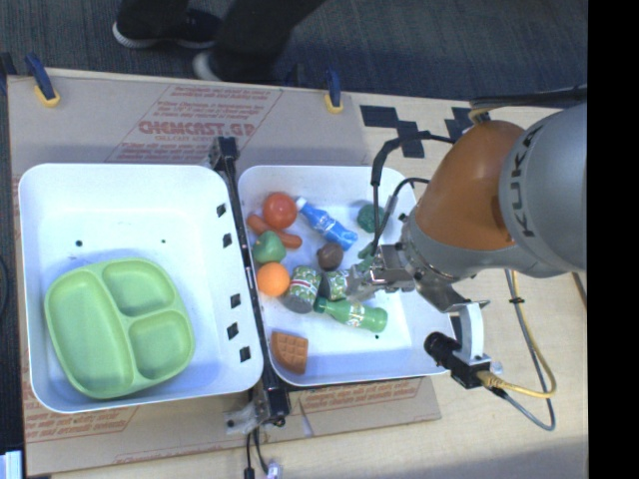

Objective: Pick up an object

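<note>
Toys: I see a heap in the right bin [399,359] — red ball [280,209], orange ball [273,279], green pepper [269,247], blue bottle [328,225], brown lump [329,256], green bottle [353,313], small can [303,286], waffle [290,349].
Gripper [365,277]: I see it low over the right bin, near the middle of the heap, just beside the can and the green bottle.
Jaws: I cannot tell whether they are apart or together; the wrist hides them.
Arm [499,203]: grey with an orange band, reaching in from the right.
Left bin [60,183]: holds a green divided plate [120,325] on its near side.
Tabletop [200,118]: brown board under both bins.
</note>
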